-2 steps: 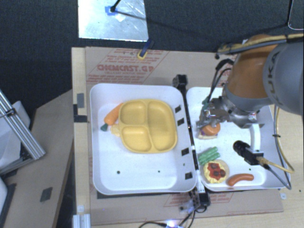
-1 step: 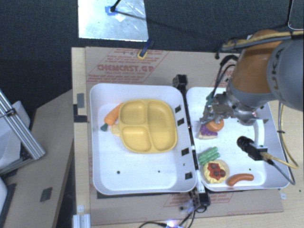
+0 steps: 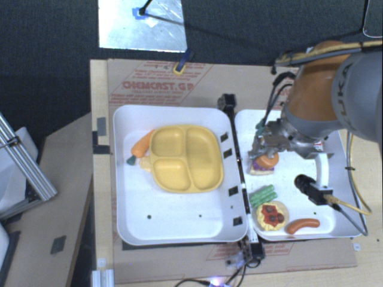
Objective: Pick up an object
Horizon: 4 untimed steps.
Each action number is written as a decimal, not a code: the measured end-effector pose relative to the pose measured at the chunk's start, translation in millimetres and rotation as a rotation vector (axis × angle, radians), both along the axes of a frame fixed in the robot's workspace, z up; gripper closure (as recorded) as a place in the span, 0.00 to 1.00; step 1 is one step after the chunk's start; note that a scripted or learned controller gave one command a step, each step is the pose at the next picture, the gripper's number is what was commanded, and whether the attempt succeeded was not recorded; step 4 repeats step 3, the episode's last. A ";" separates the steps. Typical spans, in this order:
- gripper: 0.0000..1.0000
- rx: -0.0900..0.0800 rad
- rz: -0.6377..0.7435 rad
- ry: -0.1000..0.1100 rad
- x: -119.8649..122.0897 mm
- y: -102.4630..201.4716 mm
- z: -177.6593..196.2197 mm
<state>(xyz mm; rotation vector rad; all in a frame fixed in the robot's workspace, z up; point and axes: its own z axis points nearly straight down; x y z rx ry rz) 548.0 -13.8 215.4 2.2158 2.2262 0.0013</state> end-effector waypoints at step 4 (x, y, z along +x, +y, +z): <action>1.00 0.000 -0.004 0.000 -11.5 -8.4 12.9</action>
